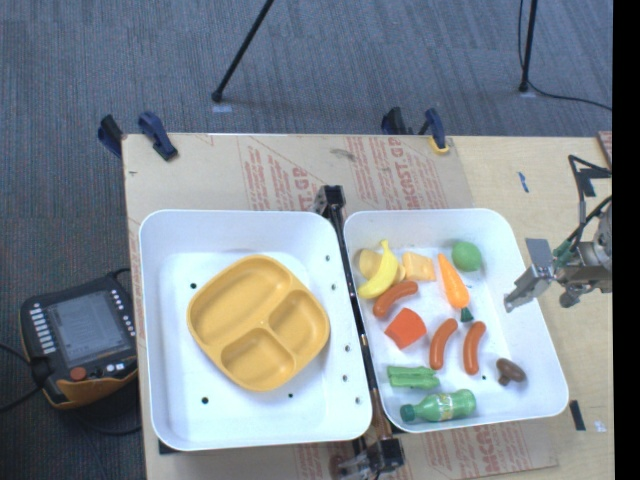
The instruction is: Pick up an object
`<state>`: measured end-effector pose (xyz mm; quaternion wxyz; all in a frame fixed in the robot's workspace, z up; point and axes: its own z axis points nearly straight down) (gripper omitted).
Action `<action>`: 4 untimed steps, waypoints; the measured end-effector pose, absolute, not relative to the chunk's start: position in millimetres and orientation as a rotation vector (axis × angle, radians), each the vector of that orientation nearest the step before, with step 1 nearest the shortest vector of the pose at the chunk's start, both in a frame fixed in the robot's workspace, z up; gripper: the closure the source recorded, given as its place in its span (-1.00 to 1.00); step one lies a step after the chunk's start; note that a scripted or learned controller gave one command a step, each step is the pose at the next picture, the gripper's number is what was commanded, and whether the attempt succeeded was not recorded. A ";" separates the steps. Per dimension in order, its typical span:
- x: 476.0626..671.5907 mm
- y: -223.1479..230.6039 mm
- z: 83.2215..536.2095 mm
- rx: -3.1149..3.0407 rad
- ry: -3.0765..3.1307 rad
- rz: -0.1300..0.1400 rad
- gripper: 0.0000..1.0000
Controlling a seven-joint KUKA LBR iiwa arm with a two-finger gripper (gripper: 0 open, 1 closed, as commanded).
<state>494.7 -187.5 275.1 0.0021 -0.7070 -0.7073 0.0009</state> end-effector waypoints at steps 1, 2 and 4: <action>522.0 -178.1 150.4 -2.217 -2.217 0.003 -1.00; 525.8 -167.4 86.8 -2.219 -2.217 0.000 -1.00; 535.4 -62.0 186.5 -2.215 -2.222 0.002 1.00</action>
